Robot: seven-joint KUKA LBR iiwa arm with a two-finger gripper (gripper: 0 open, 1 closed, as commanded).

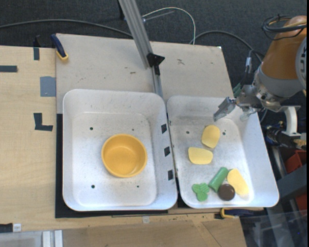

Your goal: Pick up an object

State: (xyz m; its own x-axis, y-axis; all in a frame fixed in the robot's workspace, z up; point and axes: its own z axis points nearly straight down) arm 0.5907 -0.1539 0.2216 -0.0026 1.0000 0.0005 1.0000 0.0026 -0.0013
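My gripper (pixel 234 111) hangs over the far right part of the right bin (pixel 185 112), open, with nothing between its fingers. Just below it in the view lies a pale yellow piece (pixel 211 136), and a second yellow piece (pixel 200 155) lies a little nearer the front. At the bin's front right sit a green cylinder (pixel 218 179), a small green leafy item (pixel 200 191), a brown round item (pixel 226 191) and a yellow oval item (pixel 237 182), all close together. A yellow bowl (pixel 124 155) stands in the left bin (pixel 77 107).
A grey metal pole (pixel 139 27) slants over the bench from the top and ends at the wall between the two bins. A blue and yellow clamp (pixel 59 47) sits at the bench's far left corner. Cables run behind the bench.
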